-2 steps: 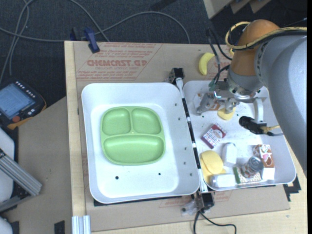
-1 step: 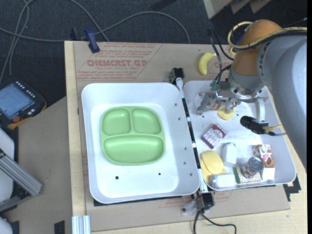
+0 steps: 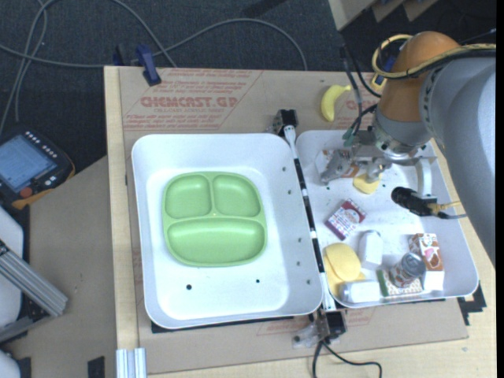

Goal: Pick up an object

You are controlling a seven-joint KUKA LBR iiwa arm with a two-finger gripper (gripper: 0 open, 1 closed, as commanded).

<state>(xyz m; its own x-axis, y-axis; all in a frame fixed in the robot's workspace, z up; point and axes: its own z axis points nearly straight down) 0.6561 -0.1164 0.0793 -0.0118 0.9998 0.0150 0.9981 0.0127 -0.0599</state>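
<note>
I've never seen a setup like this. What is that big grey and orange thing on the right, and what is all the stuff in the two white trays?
That is a robot arm, seen from one camera fixed above the bench. Its pincer hangs over the far end of the right bin, where small items lie: a red packet, a yellow lemon-like piece, a can. The left bin holds a green divided plate. A toy banana lies outside on the bench. I can't see anything gripped.

Bench (image 3: 197, 93) carries 2 white bins (image 3: 150, 211) side by side; banana (image 3: 334, 101) lies on board.
</note>
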